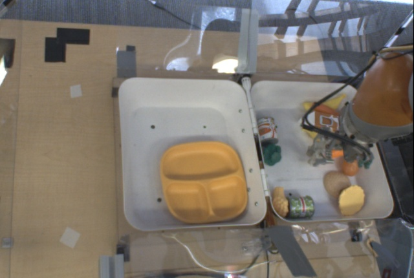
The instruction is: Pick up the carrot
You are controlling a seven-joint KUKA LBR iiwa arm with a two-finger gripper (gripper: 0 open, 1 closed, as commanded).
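The carrot [350, 167] is a small orange piece lying in the right bin [291, 176], towards its right side, partly covered by the gripper's grey metal. My gripper [333, 155] hangs low over the bin, right at the carrot's left end, below the arm's orange band [387, 99]. A speck of orange shows among the gripper parts. Whether the carrot is between them I cannot make out.
Round the carrot lie a brown potato [334, 183], a yellow slice [352, 200], an orange-and-white carton [326, 120] and a yellow fruit [331, 103]. Two cans [266, 129] [301, 206] and a green item [272, 154] sit near the divider. The left bin [139, 141] holds a yellow divided plate [174, 202].
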